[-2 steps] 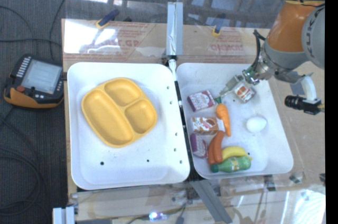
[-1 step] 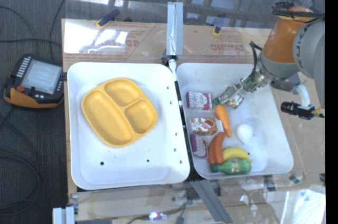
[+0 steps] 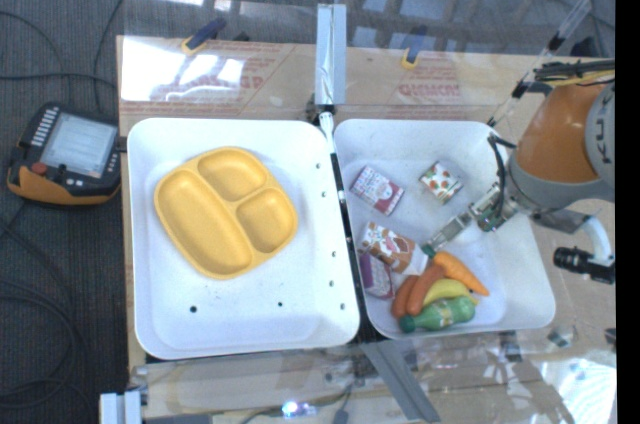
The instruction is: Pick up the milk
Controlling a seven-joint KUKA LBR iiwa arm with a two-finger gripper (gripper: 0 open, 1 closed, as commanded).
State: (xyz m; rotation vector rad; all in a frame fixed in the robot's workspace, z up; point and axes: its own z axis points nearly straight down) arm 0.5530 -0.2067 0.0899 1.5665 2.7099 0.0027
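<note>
Your milk carton (image 3: pixel 378 189), a small pink-and-white box, lies flat in the right bin (image 3: pixel 520 312), in its upper left part, close to the wall shared with the other bin. Nothing is touching it. Just to its right, a little higher, sits a smaller white carton with red and green print (image 3: pixel 440 182), apart from the milk. Below the milk you see a snack packet (image 3: pixel 388 248) with brown and red print, and beneath that a cluster of toy food at the bin's lower edge: a carrot (image 3: pixel 461 273), a banana (image 3: pixel 446 292), a reddish-orange piece (image 3: pixel 408 296) and a green bottle (image 3: pixel 440 314), all pressed together.

The gripper (image 3: pixel 442 237) hangs low in the right bin, to the lower right of the milk and just above the carrot, with the snack packet at its left. You cannot tell from this angle whether it is apart or together, and nothing shows inside it. The arm (image 3: pixel 560 147) comes in from the right.

The left bin (image 3: pixel 200 337) holds a yellow divided plate (image 3: pixel 225 210). A handheld control pad (image 3: pixel 62 164) lies on the floor at the left.
</note>
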